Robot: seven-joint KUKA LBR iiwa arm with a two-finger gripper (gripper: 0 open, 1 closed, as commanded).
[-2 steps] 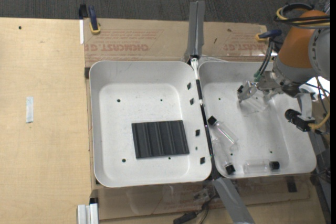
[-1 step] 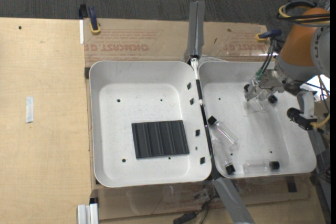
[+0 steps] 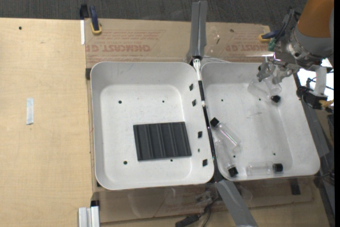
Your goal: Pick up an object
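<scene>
Two shallow white bins are seen side by side on the worktop, with a sheet of printed cardboard laid under their far edges. In the left bin a dark ribbed rectangular tray is found lying flat, a little toward the near side and well apart from every wall.

The right bin is occupied by clear plastic pieces with black caps. One clear tube is placed at a slant near the bin's left wall, its black cap toward the far left. Another clear piece is laid along the near wall, with a black cap at its right end, and a further black cap is spotted at the near left corner.

The arm is brought in from the right, its orange band visible at the far right corner. The gripper is positioned over the far part of the right bin, beside a small black item and a faint clear shape just below it. Whether the gripper is open or closed cannot be told, and nothing can be confirmed as held.

A blue and yellow clamp is fixed at the cardboard's far left corner.
</scene>
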